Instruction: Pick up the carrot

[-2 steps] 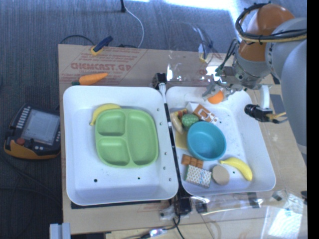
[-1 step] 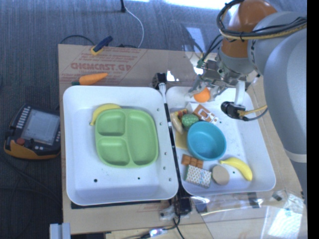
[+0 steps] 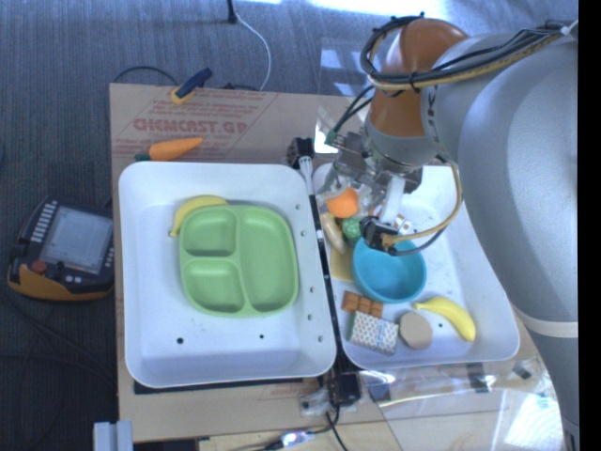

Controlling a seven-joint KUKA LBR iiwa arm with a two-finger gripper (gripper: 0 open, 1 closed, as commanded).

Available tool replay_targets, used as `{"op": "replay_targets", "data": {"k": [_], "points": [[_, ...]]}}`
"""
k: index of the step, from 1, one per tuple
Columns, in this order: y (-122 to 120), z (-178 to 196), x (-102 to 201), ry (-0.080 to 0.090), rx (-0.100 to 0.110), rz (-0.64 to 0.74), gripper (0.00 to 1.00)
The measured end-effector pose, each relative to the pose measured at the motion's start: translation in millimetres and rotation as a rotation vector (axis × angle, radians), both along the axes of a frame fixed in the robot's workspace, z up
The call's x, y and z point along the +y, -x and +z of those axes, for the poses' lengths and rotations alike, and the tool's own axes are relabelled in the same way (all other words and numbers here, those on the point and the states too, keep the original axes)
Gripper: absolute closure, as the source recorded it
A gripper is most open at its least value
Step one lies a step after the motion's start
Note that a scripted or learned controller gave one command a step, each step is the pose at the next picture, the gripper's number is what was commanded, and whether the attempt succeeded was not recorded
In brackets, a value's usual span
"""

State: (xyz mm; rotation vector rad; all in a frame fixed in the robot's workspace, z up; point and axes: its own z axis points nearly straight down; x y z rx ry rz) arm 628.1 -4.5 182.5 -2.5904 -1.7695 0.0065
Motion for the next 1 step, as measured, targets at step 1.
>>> {"op": "replay_targets", "data": {"k": [1], "points": [[8.5, 0.1, 71.4, 0.003, 0.0, 0.103, 1.0]]}}
